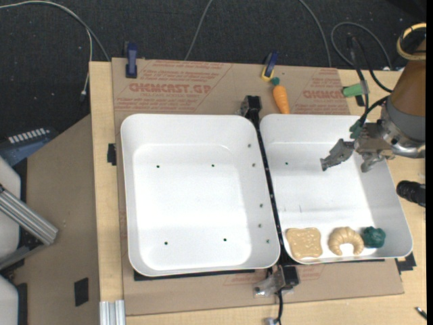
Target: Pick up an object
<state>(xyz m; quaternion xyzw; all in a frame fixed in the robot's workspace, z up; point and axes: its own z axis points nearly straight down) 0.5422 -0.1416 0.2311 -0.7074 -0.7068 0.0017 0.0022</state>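
Three small things sit in a row along the near edge of the right bin (pixel 379 181): a flat tan toast-looking piece (pixel 303 242), a croissant-shaped piece (pixel 346 240) and a dark green lump (pixel 373 235) in the near right corner. They all look like toy food, so probably light, stiff plastic or rubber that won't crush, though maybe a bit slick. The croissant seems the friendliest pick (it has a raised hump across the middle to pinch), while the toast lies flat and low, so the fingers would have to straddle its edges. The green lump is tucked right against the bin wall, which leaves little room for a finger on that side. The gripper (pixel 352 156) hangs over the far right part of the same bin with its fingers spread apart and nothing between them, well apart from all three items. Room-wise, the middle of the right bin is bare, so a straight run toward the near edge looks open; the near rim is the thing to watch. The left bin (pixel 135 181) has lots of bare floor too. An orange carrot-like toy (pixel 281 98) lies outside on the bench (pixel 203 87), just beyond the bins.
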